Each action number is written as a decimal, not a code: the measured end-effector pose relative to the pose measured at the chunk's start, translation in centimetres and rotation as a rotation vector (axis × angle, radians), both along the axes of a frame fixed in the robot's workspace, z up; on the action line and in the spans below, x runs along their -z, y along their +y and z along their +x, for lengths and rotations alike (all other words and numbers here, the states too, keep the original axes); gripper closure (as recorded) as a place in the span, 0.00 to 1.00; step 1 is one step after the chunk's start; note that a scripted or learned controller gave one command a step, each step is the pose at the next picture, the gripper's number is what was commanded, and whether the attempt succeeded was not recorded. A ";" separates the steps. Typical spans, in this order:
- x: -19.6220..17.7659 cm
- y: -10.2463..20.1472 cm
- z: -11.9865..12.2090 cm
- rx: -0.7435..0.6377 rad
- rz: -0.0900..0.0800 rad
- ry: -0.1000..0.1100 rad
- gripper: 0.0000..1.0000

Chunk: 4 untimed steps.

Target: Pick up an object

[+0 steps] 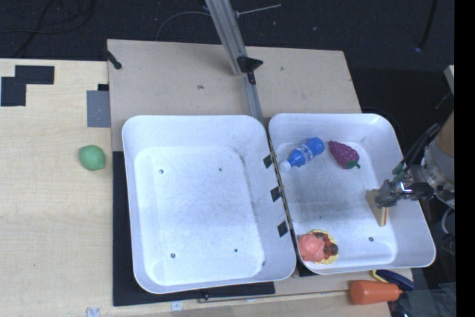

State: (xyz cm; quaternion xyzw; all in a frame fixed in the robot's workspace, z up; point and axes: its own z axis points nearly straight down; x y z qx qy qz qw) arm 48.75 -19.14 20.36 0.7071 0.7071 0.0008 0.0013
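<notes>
Camera view, looking down at a slant on a counter carrying two shallow white bins side by side. The tool sits low over the right bin, near that bin's right wall, with the arm entering from the right. Whether the tool is wide, narrow or holding something cannot be told; a small tan piece shows just below it, and it is unclear whether that is a separate object or part of the tool.

Three candidate objects lie in the right bin. A small blue bottle lies on its side up and to the left of the tool; it looks light, stiff and smooth, so probably best gripped across its body. A purple fruit-shaped toy lies up and slightly left, nearer the tool; it looks bumpy and perhaps soft, likely an easy hold across its middle. A red and yellow crumpled object lies down and to the left; its material is hard to make out.

The left bin lies well to the tool's left. The arm is cut off at the frame's right side.
</notes>
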 end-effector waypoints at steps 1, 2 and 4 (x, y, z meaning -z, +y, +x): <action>-3.2 0.0 0.0 0.000 0.000 0.001 1.00; -3.8 3.8 2.3 -0.003 0.001 0.003 1.00; -4.7 14.1 6.1 -0.004 0.002 0.003 1.00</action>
